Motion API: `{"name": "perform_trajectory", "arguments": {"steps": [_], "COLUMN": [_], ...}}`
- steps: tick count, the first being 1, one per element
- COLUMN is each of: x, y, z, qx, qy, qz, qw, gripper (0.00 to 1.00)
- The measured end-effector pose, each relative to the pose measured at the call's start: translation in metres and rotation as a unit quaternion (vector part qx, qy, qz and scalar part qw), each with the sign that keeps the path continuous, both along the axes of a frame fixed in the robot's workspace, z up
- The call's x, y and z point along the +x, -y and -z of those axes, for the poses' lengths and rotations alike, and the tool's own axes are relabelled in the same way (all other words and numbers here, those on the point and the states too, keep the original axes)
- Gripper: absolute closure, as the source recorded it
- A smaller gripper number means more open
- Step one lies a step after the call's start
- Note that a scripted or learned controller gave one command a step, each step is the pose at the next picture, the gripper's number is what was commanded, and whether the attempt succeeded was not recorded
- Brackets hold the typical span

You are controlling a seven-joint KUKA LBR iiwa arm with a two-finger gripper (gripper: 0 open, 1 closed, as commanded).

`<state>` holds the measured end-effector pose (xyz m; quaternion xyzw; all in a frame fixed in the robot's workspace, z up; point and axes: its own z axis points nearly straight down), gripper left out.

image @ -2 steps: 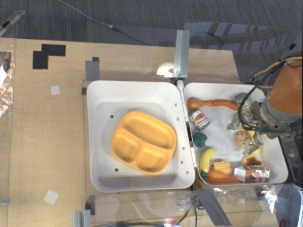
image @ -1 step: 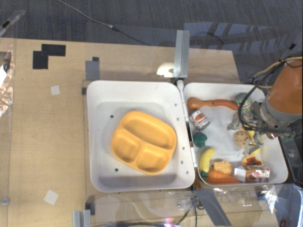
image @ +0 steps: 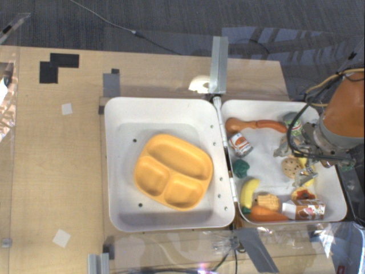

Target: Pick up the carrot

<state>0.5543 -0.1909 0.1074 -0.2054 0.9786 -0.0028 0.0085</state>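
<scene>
- I see the carrot [image: 268, 214] lying flat along the near edge of the right bin [image: 259, 108], orange, pointing left-right.
- Just beyond it, touching or nearly so: a yellow banana [image: 248, 192] on its left side and a small tan cracker-like block [image: 267, 201].
- To the carrot's right, a red-and-white packet [image: 305, 210] — also against the near wall.
- Arm [image: 345, 116] comes in from the right, orange band over the right bin's far right part.
- Pincer [image: 305, 163] sits over the right side of the right bin, above a round cookie [image: 291, 166] and some yellow bits — well apart from the carrot. Can't tell whether it's apart or together; cables and the wrist hide it.
- Nothing visibly gripped.
- Other items in the right bin: a brown sausage-like piece [image: 255, 125] along the far side, a small can [image: 242, 144] with a red label, a dark green lump [image: 241, 168] near the divider.
- Left bin [image: 122, 210] holds a yellow divided plate [image: 173, 170], three compartments, roughly centred.
- Both bins sit side by side on the wooden surface [image: 51, 170].
</scene>
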Motion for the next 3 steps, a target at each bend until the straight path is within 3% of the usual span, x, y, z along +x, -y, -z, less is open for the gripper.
{"name": "perform_trajectory", "arguments": {"steps": [3], "x": [0.0000], "y": [0.0000], "z": [0.0000], "qx": [0.0000], "qy": [0.000], "qz": [0.000], "qw": [1.0000], "gripper": [0.00]}}
